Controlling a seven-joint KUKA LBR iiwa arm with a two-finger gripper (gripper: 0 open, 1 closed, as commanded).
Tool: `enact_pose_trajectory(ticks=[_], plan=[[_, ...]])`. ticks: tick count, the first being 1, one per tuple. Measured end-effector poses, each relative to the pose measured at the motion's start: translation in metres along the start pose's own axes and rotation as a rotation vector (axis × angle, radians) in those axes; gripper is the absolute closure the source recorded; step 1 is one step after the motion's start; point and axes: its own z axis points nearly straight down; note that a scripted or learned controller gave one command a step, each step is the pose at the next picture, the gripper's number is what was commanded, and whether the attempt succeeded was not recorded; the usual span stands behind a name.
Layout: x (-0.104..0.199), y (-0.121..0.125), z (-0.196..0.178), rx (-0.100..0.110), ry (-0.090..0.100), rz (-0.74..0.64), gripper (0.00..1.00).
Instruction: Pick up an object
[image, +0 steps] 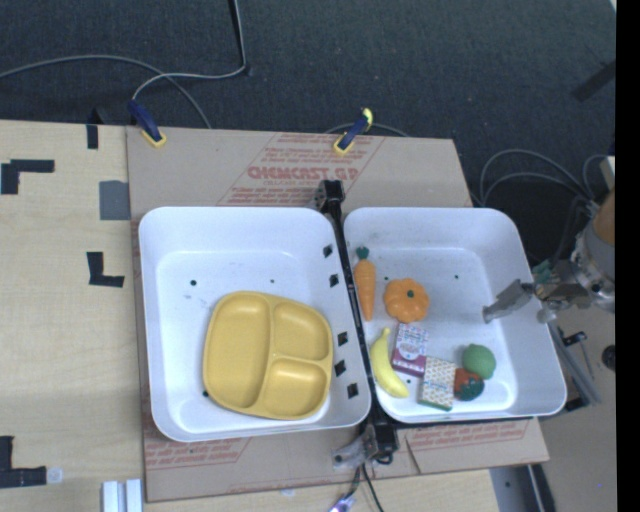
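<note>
The right bin holds a carrot, an orange pumpkin, a banana, a small purple and white box, a patterned packet, a green fruit and a red piece. My gripper hovers over that bin's right wall, right of the pumpkin and above the green fruit. It is apart from all of them, and I see nothing held in it.
A yellow divided plate lies in the left bin. Both bins rest on a cardboard sheet held by clamps. Cables run across the dark floor behind.
</note>
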Motion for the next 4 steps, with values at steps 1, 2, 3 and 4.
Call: enact_pose_trajectory(ticks=[1,2,3,4], plan=[[0.027,-0.012,0.128,-0.008,-0.002,0.002,0.00],[0.028,-0.010,0.117,-0.016,-0.004,-0.001,1.00],[0.052,-0.015,0.045,-0.001,0.000,-0.001,1.00],[0.052,-0.015,0.046,0.000,0.001,-0.001,0.00]])
